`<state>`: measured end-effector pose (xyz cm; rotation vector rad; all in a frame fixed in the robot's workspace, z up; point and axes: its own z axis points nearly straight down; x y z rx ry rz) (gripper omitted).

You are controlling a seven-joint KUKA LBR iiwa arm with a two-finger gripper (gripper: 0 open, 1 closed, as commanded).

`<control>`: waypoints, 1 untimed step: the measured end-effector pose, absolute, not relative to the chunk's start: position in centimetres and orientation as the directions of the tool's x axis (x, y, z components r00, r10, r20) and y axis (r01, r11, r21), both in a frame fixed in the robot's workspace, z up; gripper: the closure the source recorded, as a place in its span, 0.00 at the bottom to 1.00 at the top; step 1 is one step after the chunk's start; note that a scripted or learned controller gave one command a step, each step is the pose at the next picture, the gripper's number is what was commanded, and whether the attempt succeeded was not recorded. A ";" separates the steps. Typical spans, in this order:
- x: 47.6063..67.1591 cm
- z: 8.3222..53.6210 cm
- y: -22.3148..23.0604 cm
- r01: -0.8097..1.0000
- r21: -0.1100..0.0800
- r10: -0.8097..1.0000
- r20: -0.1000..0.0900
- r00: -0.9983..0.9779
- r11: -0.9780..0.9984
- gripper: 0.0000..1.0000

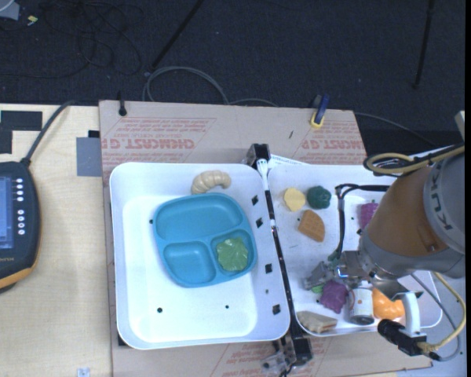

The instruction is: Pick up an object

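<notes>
My gripper is low in the right bin, near its front. It hangs just above and to the left of a purple object, and the arm's grey and orange wrist rises behind it. A small silver can and an orange object lie to the right of the purple object. In front of them a tan wedge rests against the bin's front wall. Farther back lie a yellow object, a dark green one and an orange-brown one.
The left bin holds a blue divided tray with a green leafy item in its right compartment. A beige curled object lies behind the tray. A pink object is partly hidden by the arm. A teach pendant lies at far left.
</notes>
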<state>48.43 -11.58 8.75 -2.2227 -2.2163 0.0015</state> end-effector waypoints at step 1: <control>47.6 8.8 -12.2 1.000 -0.002 1.000 0.001 0.000 0.000 0.00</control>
